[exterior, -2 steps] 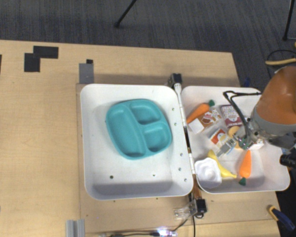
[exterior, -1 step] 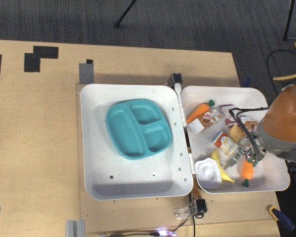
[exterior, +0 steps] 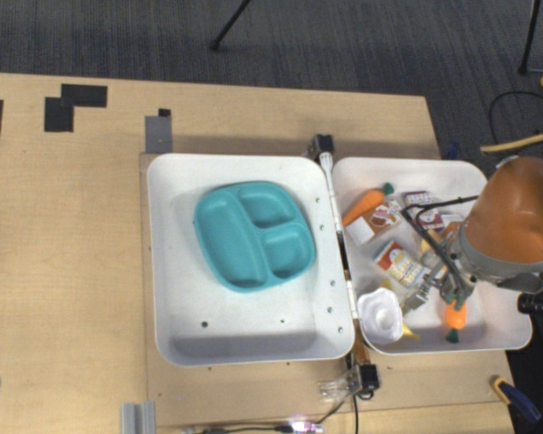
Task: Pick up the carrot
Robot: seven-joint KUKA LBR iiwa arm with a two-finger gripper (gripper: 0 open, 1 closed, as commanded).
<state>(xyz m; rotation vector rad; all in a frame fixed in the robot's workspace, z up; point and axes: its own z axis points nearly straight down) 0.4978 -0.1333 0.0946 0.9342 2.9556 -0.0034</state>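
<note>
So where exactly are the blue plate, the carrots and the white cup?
blue divided plate [exterior: 252, 245], camera view, on its large compartment.
carrot near the left bin [exterior: 363, 205], camera view, mid-body.
second carrot [exterior: 454, 315], camera view, orange body.
white cup [exterior: 380, 313], camera view, its rim.

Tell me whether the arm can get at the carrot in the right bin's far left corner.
Probably yes: the carrot lies uncovered, and the arm hangs over that bin. Its wall and a packet alongside could crowd the approach.
</note>
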